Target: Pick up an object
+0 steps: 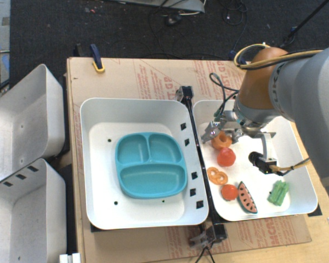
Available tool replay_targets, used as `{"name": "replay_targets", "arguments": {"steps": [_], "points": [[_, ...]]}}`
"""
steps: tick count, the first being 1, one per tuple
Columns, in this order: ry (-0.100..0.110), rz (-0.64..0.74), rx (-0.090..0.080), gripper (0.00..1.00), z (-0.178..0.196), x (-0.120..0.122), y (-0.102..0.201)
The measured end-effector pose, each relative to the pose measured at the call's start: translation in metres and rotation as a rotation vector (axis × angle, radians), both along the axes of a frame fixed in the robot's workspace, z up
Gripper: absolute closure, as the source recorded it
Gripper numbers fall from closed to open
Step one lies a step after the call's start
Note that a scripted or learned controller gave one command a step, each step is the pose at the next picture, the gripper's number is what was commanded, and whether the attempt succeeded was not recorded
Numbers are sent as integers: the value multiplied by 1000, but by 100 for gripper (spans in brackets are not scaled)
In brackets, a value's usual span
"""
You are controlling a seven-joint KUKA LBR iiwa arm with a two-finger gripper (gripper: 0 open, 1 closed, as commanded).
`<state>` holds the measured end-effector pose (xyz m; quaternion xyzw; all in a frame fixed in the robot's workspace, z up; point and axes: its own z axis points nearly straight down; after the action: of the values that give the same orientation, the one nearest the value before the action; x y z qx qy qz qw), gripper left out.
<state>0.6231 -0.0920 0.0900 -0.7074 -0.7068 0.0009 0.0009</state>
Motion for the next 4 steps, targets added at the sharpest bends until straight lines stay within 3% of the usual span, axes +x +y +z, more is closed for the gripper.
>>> {"name": "replay_targets", "arguments": {"steps": [1,4], "points": [[-4,0,-1,100,13,1,0],[-11,5,-2,100,177,3,5]]}}
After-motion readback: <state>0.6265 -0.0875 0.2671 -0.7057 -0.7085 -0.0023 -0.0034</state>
